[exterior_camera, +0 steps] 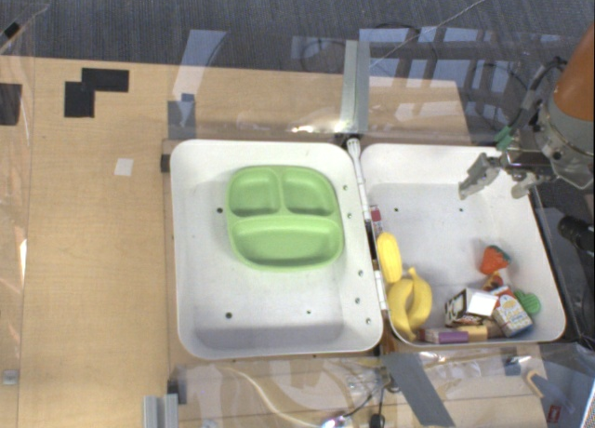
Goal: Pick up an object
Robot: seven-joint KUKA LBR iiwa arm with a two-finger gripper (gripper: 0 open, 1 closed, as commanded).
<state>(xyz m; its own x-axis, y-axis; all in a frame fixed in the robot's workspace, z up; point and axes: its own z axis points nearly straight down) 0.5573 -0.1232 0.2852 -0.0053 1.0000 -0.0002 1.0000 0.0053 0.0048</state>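
Observation:
The right bin [437, 231] holds a bunch of yellow bananas [402, 288] against its left wall. An orange and green toy carrot [495, 260] lies near the right wall. Several small packages [485, 312] and a purple stick sit along the front edge. My gripper [499, 177] hangs over the bin's back right corner, above the bare white floor. Its two grey fingers are spread apart with nothing between them. The carrot lies in front of the gripper, well apart from it.
The left bin [195, 259] holds a green divided plate [282, 216] in its middle. A metal divider [364, 221] separates the two bins. The arm's orange band [572, 86] is at the right edge. Clear panels stand behind the bins.

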